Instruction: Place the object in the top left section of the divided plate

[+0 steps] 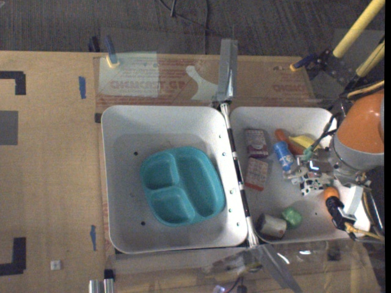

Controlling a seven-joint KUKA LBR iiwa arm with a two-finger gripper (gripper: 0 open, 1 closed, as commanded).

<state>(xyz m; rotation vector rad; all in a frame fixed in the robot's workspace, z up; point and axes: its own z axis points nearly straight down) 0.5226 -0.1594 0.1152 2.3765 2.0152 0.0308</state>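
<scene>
Arm (360, 133) over the right bin (269, 118), teal plate (183, 185) in the left.
Packet (256, 173) print too blurred to read; the gripper (311, 179) grip, I cannot tell.

one fixed camera looks down at a slant from above the bench (49, 163), taking in both bins (122, 127).

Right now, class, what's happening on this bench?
A grey robot arm with an orange band reaches in over the right bin, which holds small items: a blue bottle, a green object, a grey cup and two flat packets. Its gripper hangs low among them, with nothing visibly held. The teal divided plate sits in the left bin, with nothing in its sections.
</scene>
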